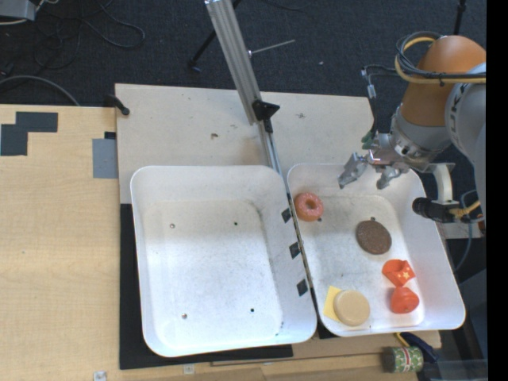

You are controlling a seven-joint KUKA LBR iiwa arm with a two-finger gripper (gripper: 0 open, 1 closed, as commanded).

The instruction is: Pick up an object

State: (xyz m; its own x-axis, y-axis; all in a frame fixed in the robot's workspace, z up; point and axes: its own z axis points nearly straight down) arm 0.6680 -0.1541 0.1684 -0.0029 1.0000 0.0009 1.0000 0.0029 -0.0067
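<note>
Over the far end of the right bin point(444, 288), the gripper point(368, 173) hangs with its two fingers point(350, 171) spread wide apart and nothing between them. One finger points down and to the left, the other sits nearer the arm, and both tips hover just above the bin's far rim rather than down among the objects. Behind the fingers the wrist is a short grey block, and above it the orange band point(449, 58) bulges out where the arm point(468, 117) bends back toward the right side of the bench point(182, 129). The whole arm leans in at a slant, its forearm tilted down toward the bin.

Below the fingers and a little to the left lies a pink doughnut point(308, 206), close to the bin's left wall. A brown round disc point(372, 236) rests near the middle of the same bin, well apart from the fingers. Farther toward the near end sit two red pieces point(401, 286), one above the other, and beside them a pale round piece point(352, 308) lying on a yellow slice point(331, 299).

The left bin point(151, 213) stands alongside, touching the right one along a shared edge. A slanted metal rail point(238, 62) rises from the bench behind the bins.
</note>
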